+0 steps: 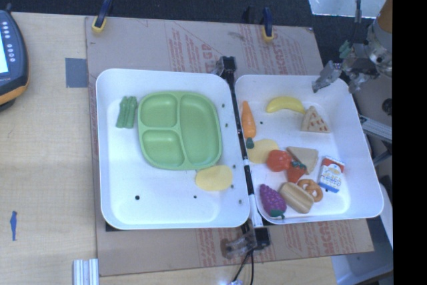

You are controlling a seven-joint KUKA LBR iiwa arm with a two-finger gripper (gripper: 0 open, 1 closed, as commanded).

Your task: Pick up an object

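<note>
My gripper (337, 79) hangs over the far right corner of the right bin (360, 143), open, with nothing between its fingers. The nearest toys are a yellow banana (285, 103) and a pizza slice (314, 121), both a little to the left of and below the gripper. Further down the bin lie a carrot (248, 119), a tomato (279, 159), a sandwich wedge (304, 157), a small carton (331, 174), a pretzel (309, 188), a hot dog (295, 197) and purple grapes (271, 200).
The left bin (113, 197) holds a green divided plate (180, 130), green beans (126, 111) and a yellow chip (213, 177). A black clip (228, 66) sits where the bins meet. A handheld pendant (10, 53) lies at the far left.
</note>
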